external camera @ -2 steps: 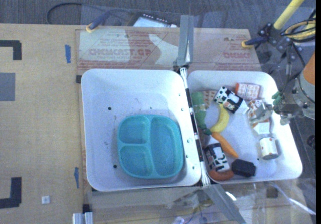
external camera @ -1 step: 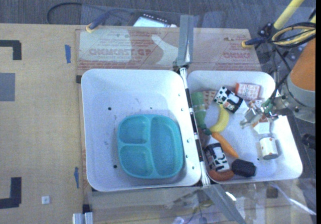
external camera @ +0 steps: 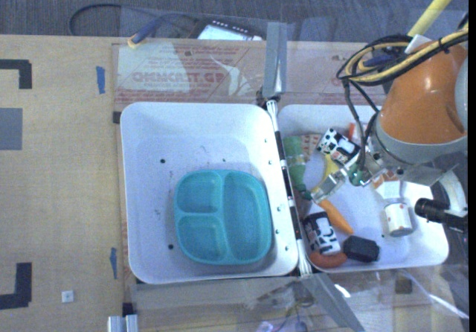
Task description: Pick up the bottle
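In the right bin [external camera: 435,252], the green bottle [external camera: 296,161] lies along the left wall, near the far corner. The tool [external camera: 338,178] hangs just right of it; its state cannot be told. A teal tray [external camera: 222,216] sits in the left bin [external camera: 149,137].

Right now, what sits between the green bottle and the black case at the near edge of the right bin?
In the camera view, an orange carrot-like piece lies between the green bottle and the black case.
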